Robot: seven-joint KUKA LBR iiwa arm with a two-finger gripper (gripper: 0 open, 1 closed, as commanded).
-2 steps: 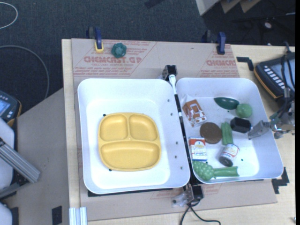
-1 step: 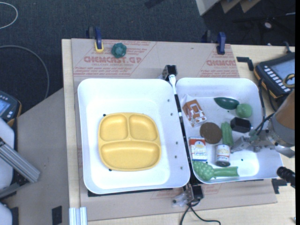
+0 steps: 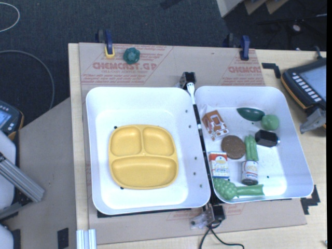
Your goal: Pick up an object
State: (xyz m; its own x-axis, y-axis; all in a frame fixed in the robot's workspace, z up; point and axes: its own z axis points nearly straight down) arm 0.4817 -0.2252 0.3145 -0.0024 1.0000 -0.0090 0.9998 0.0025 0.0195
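Worktop (image 3: pixel 155 61) centre frame, two white bins side by side. Left bin (image 3: pixel 98 139) carries a yellow tray (image 3: pixel 143 156). Right bin (image 3: pixel 290 139) holds the candidates: broccoli (image 3: pixel 236 190) along the lower edge, long axis left-right, then cucumber (image 3: pixel 251 147), cookie (image 3: pixel 234 146), carton (image 3: pixel 219 165), bottle (image 3: pixel 250 172). The tool's state I cannot tell; entering from frame right, everything lies leftward, right bin nearest.

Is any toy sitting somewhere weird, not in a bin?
Yes. A small teal ball-like toy sits on the cardboard behind the left bin, outside both bins. The other small items lie in the right bin.
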